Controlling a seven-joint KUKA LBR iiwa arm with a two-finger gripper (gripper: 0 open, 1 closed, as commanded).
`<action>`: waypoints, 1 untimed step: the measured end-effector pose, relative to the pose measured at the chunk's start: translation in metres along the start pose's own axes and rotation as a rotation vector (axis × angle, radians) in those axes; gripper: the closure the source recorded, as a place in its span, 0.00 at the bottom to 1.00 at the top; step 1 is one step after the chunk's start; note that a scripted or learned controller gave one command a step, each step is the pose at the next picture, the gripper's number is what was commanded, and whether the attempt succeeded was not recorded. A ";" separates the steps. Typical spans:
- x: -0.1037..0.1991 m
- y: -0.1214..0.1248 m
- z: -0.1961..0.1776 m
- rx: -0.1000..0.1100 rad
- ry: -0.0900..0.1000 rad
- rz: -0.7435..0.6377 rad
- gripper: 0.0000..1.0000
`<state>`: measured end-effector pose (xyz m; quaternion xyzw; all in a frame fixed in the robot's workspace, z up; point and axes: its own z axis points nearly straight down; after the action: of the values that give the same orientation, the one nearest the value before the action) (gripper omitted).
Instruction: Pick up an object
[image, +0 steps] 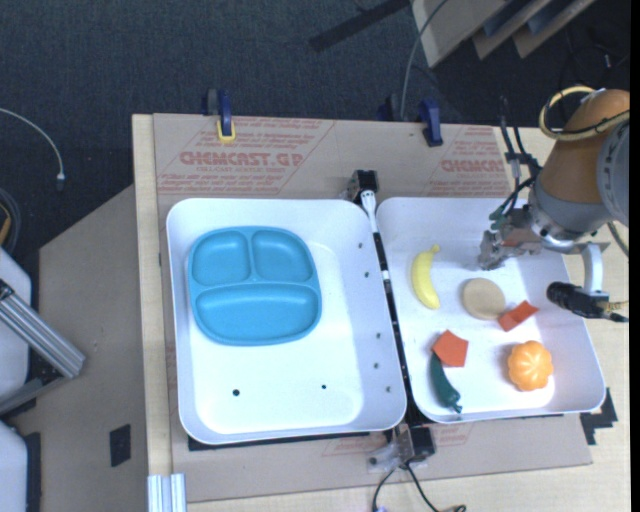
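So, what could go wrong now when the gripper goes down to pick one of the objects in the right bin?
1. The gripper hangs near the right bin's far wall, over bare floor, so a straight descent may close on nothing.
2. The tan disc and the red block look in contact; grasping one may push the other.
3. The orange cube sits against the green pepper, leaving little finger room.
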<state>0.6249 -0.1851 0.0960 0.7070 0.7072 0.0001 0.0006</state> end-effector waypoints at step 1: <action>-0.010 0.006 -0.053 -0.007 -0.003 0.000 1.00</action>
<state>0.6310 -0.1948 0.1493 0.7070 0.7072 0.0016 0.0043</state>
